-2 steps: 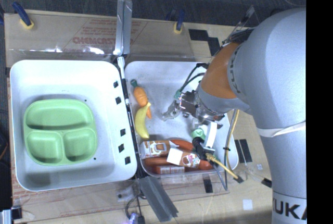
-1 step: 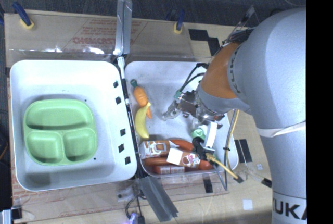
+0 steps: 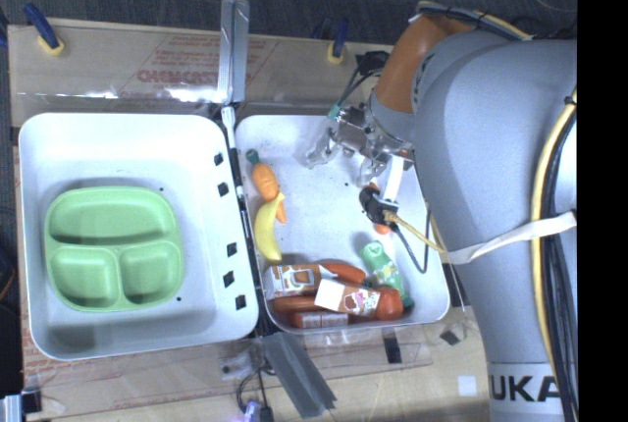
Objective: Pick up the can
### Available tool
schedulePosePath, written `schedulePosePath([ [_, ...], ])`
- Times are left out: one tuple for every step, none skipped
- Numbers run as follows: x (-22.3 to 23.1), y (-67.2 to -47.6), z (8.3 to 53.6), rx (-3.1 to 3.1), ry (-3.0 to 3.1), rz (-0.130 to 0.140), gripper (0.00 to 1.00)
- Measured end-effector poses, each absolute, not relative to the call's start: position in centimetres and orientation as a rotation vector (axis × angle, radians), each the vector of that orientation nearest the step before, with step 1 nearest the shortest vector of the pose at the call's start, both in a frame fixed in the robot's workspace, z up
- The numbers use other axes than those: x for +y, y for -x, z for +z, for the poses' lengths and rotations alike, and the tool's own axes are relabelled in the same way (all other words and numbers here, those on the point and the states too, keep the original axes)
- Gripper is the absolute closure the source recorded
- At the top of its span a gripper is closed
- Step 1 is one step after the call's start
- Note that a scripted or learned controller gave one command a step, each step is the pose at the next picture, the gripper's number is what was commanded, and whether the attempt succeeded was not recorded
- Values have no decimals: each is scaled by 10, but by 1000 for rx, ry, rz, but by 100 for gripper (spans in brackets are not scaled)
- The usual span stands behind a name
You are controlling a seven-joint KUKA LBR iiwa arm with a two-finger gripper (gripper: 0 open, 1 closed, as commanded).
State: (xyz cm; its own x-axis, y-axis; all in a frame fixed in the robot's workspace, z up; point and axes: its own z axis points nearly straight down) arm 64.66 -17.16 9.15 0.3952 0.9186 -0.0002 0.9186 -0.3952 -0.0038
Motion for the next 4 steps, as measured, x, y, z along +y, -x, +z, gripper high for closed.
schedulePosePath([
  [-195,-623,93,-1735,2612,-4,0],
  [-194,-623,103,-1749,2601,3,100],
  [-130,-554,239,-1646,2673,2,100],
  [-20,-524,247,-1249,2877,9,100],
])
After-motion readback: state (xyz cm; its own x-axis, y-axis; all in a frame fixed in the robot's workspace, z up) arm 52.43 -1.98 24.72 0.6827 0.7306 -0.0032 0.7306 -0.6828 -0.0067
